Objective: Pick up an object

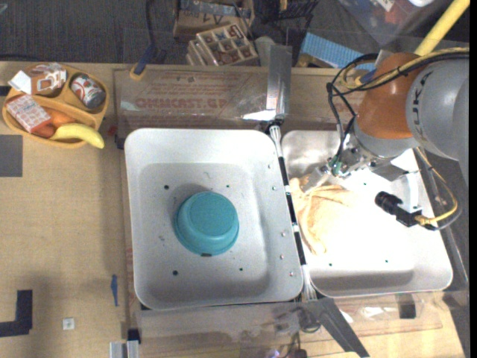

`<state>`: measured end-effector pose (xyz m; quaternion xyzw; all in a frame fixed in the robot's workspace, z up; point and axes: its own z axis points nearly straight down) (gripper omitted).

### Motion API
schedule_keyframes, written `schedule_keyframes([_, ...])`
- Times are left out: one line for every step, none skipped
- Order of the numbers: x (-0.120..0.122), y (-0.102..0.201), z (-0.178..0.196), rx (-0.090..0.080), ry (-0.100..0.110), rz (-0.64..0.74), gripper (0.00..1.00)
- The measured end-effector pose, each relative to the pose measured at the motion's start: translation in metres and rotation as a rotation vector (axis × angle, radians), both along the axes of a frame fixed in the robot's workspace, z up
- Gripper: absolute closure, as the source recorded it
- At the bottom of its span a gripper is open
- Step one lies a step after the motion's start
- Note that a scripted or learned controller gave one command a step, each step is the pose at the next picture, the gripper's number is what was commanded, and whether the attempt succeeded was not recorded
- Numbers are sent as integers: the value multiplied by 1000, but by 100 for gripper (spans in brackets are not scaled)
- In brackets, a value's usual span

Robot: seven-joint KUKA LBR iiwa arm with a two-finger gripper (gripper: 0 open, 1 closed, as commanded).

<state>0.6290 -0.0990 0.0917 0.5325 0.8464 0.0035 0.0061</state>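
The end effector (pixel 341 164) sits low in the upper left part of the right bin (pixel 387 271), close to that bin's far wall and left rim; whether it is apart or together I cannot tell. Just below it lies a pale crumpled cloth (pixel 319 207), hugging the left rim, with bare white floor to its right. In the left bin (pixel 149 162), a teal bowl (pixel 208 221) rests near the centre, free floor all round it.
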Motion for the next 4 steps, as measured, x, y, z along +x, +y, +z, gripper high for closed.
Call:
schedule_keyframes([1, -1, 11, 2, -6, -5, 100])
schedule_keyframes([1, -2, 11, 1, -6, -5, 0])
schedule_keyframes([-28, -2, 1, 2, -2, -117, 0])
schedule_keyframes([-27, -3, 11, 4, -5, -120, 100])
